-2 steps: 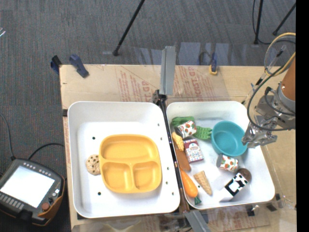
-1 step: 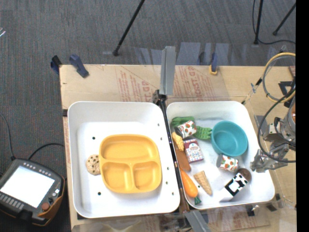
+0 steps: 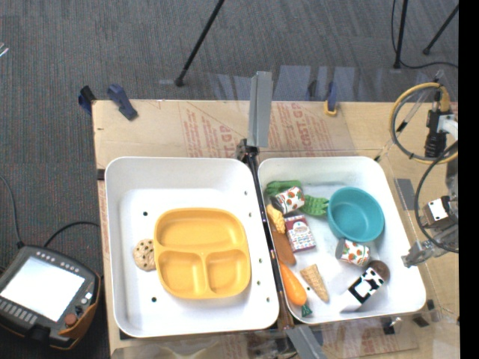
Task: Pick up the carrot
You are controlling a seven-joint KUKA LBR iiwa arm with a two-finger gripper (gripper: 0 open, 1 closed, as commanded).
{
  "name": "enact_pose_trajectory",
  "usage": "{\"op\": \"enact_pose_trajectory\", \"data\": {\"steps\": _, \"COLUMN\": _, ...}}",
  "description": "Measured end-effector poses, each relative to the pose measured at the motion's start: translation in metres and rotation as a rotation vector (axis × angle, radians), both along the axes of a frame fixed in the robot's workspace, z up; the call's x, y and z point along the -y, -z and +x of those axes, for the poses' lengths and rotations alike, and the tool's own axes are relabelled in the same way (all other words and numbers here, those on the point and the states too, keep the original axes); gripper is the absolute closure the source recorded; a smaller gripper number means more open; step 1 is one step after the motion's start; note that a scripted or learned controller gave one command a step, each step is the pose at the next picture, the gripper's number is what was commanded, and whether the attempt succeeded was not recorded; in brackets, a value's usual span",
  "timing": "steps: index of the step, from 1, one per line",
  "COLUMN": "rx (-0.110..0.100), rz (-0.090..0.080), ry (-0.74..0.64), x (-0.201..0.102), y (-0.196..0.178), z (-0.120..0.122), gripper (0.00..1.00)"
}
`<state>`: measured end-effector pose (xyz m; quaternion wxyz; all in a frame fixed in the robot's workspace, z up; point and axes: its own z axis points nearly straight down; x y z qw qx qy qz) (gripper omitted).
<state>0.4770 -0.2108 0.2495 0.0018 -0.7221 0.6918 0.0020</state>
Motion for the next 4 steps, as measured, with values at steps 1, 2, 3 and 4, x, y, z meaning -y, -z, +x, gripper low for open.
{"op": "enact_pose_trajectory", "data": {"steps": 1, "rx": 0.001, "rz": 0.001, "ry": -0.297, "x": -0.005, "y": -0.02, "z": 0.025, "gripper": 1.0}}
{"op": "enact_pose_trajectory", "data": {"steps": 2, "rx": 0.0, "rz": 0.004, "ry": -0.595, "x": -0.023, "y": -0.002, "z": 0.04, "gripper": 1.0}}
{"op": "enact_pose_trajectory", "data": {"steps": 3, "rx": 0.002, "rz": 0.004, "ry": -1.059, "x": -0.027, "y": 0.015, "z": 0.025, "gripper": 1.0}}
{"op": "enact_pose_trajectory", "data": {"steps": 4, "rx": 0.006, "rz": 0.004, "ry": -1.334, "x": -0.003, "y": 0.029, "z": 0.043, "gripper": 1.0}}
